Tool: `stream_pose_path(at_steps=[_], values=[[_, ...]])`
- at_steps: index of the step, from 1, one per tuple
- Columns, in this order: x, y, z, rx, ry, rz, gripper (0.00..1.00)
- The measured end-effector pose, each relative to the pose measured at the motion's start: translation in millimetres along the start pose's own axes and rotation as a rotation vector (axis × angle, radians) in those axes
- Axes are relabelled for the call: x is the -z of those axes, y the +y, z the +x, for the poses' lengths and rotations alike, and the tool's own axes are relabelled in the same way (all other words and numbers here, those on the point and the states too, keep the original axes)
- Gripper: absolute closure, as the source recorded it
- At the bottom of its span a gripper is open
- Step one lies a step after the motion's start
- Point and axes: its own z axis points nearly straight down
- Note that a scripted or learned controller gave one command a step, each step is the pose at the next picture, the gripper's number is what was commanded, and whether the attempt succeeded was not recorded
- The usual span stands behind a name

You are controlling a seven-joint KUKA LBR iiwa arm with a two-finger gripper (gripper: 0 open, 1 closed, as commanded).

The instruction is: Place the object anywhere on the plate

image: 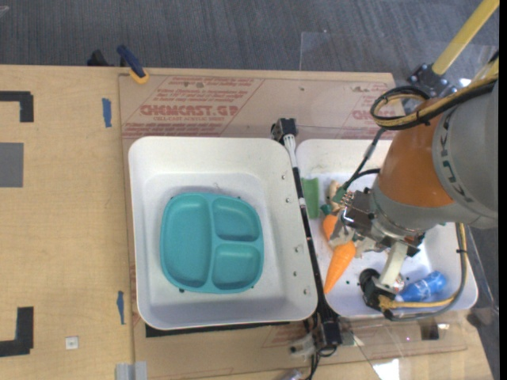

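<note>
Nearest, at the lower right of the frame, a blue thing (424, 286) lies on the floor of the right bin (472, 290). Just left of it, an orange carrot (339, 264) lies pointing towards the bottom of the frame, close to the bin's left wall.

A little farther up, the claw (348, 222) hangs low over that bin, right above the carrot's thick end and beside a smaller orange piece (329, 226). I cannot tell whether the claw is wide or narrow, and nothing can be seen gripped in it. The arm (428, 172) comes in from the right edge, its orange band over the bin's middle and the wrist bent down and leftwards.

At the same depth, in the left bin (150, 172), the teal plate (190, 236) sits with all three compartments bare. So, as I judge it, nothing of the task is done: the object, most likely the carrot, lies in the right bin, well apart from the plate. The grasp, the lift, the carry across the divide and the release are all left.

Farther back, a green block (310, 196) stands against the right bin's left wall. Beyond both bins, a cardboard sheet (198, 101) with red print covers the tabletop (55, 212).
</note>
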Motion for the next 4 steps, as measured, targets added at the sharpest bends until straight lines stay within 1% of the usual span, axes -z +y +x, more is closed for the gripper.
stream_pose_path(at_steps=[1, 2, 3, 4], values=[[48.6, -17.6, 62.9, -0.086, 0.002, -0.002, 1.00], [85.9, -24.7, 144.7, -0.069, 0.004, -0.003, 1.00], [84.5, -23.1, 141.2, -0.073, -0.002, -0.002, 0.00], [94.3, -22.9, 142.3, -0.070, -0.002, -0.003, 1.00]])
